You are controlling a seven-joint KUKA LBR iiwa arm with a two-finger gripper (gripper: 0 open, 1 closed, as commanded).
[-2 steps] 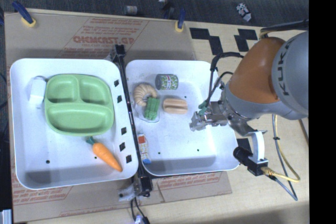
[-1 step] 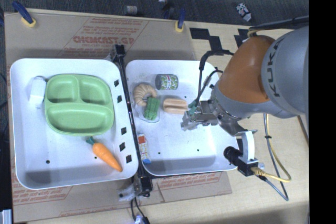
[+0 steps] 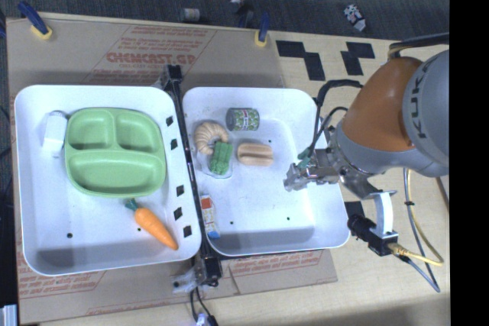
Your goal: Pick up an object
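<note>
Cardboard covered the bench beneath two white bins [image 3: 252, 237]. Near the right bin's middle lay a hot dog [image 3: 254, 154], a smooth tan bun with a darker stripe. Left of it sat a ridged green piece [image 3: 221, 159] and a pale curled croissant [image 3: 209, 134]; above it lay a green-labelled can [image 3: 242, 119]. Right of the hot dog, the gripper [image 3: 294, 179] hung over the bin's edge, the orange-banded arm [image 3: 386, 114] bent behind; its blurred fingers perhaps empty, spread unclear.
</note>
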